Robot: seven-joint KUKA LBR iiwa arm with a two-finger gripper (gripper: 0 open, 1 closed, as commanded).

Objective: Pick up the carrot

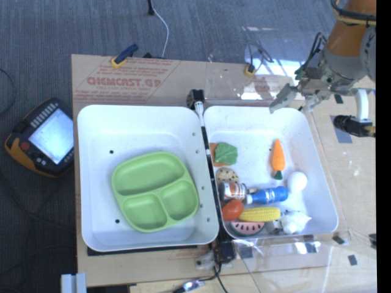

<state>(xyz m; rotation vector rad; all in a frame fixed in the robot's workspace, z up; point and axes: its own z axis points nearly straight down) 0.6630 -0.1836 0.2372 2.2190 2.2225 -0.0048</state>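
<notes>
Carrot (278, 156) being seen lying in right bin (317, 163), near 3 o'clock wall, long axis running 12-to-6. Jaws (295, 99) being held spread, empty, above bin's 12 o'clock rim; carrot lying toward 6 o'clock from jaws.

- The arm (353, 17) is cut off by the top and right edges, leaving just its wrist end in frame.
- The end effector (295, 100) is small and dark against the glare; its finger spacing cannot be told.
- The small white things (294, 222) in the right bin's (256, 124) near corner are too blurred to identify.
- The desk's (357, 182) right side runs out of frame.
</notes>
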